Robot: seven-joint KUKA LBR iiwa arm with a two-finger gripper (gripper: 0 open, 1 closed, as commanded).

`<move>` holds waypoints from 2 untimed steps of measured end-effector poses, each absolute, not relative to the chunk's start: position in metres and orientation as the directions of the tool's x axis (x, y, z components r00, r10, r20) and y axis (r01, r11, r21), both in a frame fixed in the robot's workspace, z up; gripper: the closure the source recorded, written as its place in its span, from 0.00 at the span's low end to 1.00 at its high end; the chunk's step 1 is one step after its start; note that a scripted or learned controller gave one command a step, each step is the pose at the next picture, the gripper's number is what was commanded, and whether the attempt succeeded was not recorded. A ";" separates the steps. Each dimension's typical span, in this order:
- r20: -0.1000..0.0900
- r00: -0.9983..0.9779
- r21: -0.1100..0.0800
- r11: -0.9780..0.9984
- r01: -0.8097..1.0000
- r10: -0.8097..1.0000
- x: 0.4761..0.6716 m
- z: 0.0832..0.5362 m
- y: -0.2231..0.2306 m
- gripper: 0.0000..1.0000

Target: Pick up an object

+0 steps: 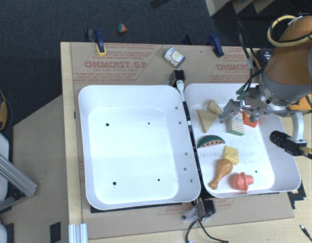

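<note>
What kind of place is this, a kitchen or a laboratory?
Most likely a robotics lab: a grey arm works over two white bins on a cardboard-covered bench, and the food, such as a chicken leg, looks like toys.

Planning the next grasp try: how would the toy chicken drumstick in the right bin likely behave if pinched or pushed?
The toy chicken drumstick looks like moulded plastic, so probably stiff and light. Its rounded, tapering shape may slip from the pincer or pivot when nudged. The yellow block touching its thick end would likely shift too.
</note>
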State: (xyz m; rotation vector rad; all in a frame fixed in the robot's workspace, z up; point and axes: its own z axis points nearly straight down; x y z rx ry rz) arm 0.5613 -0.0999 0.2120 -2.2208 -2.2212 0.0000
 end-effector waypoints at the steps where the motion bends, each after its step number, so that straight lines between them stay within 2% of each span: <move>1: 0.000 0.001 -0.003 -0.001 1.000 1.000 0.513 0.080 -0.101 0.00; 2: -0.003 0.001 0.007 -0.001 1.000 1.000 0.517 0.096 -0.101 1.00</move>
